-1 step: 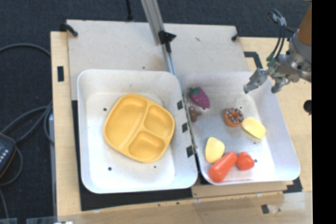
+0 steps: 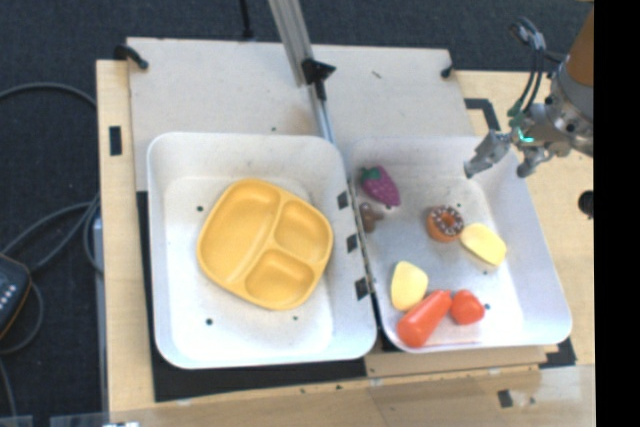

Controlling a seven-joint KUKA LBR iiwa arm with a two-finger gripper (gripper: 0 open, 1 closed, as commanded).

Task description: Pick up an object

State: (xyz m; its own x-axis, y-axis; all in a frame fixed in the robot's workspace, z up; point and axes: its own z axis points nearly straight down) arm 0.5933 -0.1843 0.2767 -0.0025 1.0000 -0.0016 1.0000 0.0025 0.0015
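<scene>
The right bin (image 2: 530,245) holds several toy foods: a purple grape bunch (image 2: 379,184), a brown frosted doughnut (image 2: 444,223), a yellow wedge (image 2: 483,243), a pale yellow piece (image 2: 407,284), a red-orange carrot-like piece (image 2: 424,317) and a small red tomato (image 2: 466,307). My gripper (image 2: 508,159) hangs over the bin's upper right corner, above and to the right of the doughnut. Its fingers stand apart with nothing between them.
The left bin (image 2: 180,165) bears a yellow divided plate (image 2: 265,242). A slanted metal rail (image 2: 285,0) runs from the top down to the gap between the bins. Small brown piece (image 2: 368,214) lies by the right bin's left wall.
</scene>
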